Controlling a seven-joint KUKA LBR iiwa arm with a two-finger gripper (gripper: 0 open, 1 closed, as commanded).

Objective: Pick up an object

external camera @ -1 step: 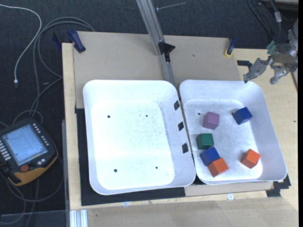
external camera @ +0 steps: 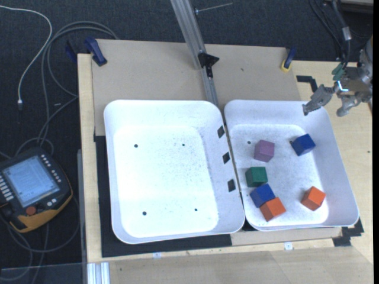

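That small orange-red cube (external camera: 272, 208) at the right white plastic bin's (external camera: 331, 129) front edge looks light and rigid, easy to pinch by opposite flat sides, while the end effector (external camera: 329, 101) hangs spread open and empty over the bin's far right corner.

Both white bins (external camera: 118, 117) are looking like smooth, speckled plastic; beside them, the bench (external camera: 148, 70) is showing matt, pale wood.

Teach pendant (external camera: 31, 185) on floor, blue clamp (external camera: 95, 51), metal pole (external camera: 188, 22)
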